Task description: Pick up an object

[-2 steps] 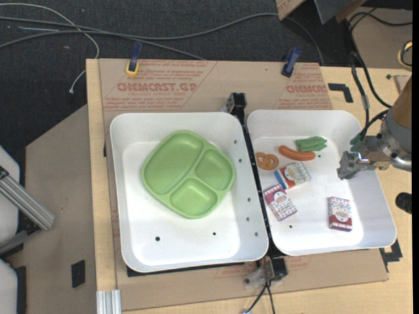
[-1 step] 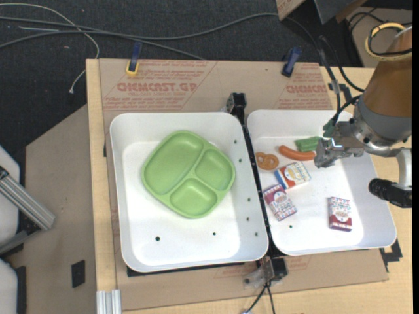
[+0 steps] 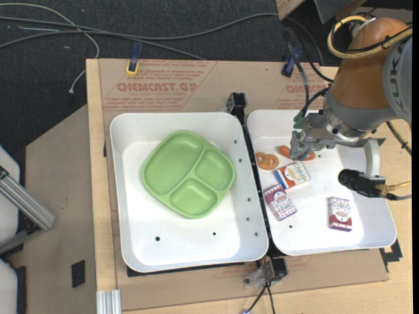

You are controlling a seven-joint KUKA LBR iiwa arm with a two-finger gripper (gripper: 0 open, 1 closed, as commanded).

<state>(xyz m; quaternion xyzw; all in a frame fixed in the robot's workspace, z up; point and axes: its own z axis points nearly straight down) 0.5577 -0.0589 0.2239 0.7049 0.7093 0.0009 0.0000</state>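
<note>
The gripper [image 3: 302, 150] hangs low in the right bin [image 3: 314, 244], just beside a pretzel [image 3: 266, 161] and a small orange piece [image 3: 284, 151], its opening impossible to tell, so it should centre over one item before closing

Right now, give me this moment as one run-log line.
hand: low in right bin, over orange piece | grasp: none seen | nearby: pretzel, three small packets | left bin: green tray
</note>
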